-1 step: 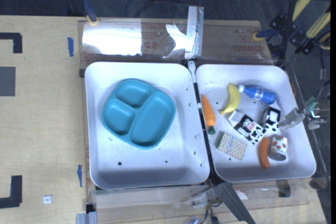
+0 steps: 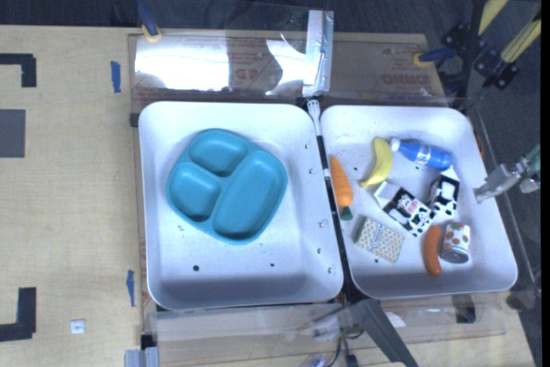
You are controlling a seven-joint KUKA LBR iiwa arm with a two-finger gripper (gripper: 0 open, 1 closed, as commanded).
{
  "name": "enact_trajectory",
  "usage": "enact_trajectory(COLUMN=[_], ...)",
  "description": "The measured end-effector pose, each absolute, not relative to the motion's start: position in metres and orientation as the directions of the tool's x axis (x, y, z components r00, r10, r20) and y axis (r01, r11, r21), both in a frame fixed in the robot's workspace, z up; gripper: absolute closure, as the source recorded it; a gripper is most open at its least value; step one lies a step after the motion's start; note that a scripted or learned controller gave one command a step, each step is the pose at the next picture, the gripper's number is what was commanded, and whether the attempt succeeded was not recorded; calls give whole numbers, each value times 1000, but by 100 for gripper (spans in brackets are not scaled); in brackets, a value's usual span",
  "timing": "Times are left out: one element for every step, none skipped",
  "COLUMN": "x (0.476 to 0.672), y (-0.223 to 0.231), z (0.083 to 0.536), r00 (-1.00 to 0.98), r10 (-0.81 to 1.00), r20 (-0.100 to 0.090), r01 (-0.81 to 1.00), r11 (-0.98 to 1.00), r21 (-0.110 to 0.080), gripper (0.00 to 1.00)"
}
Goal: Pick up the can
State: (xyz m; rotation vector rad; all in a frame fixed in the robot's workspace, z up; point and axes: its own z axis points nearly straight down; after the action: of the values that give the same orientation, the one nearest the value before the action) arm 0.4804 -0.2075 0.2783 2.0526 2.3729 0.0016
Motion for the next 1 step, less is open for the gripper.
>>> enact_trajectory(x=[514], y=[-223], z=[277], r00=[-253], r10=[968], r20=[-4], r01=[968], r11=[253], r21=[4], gripper=[0])
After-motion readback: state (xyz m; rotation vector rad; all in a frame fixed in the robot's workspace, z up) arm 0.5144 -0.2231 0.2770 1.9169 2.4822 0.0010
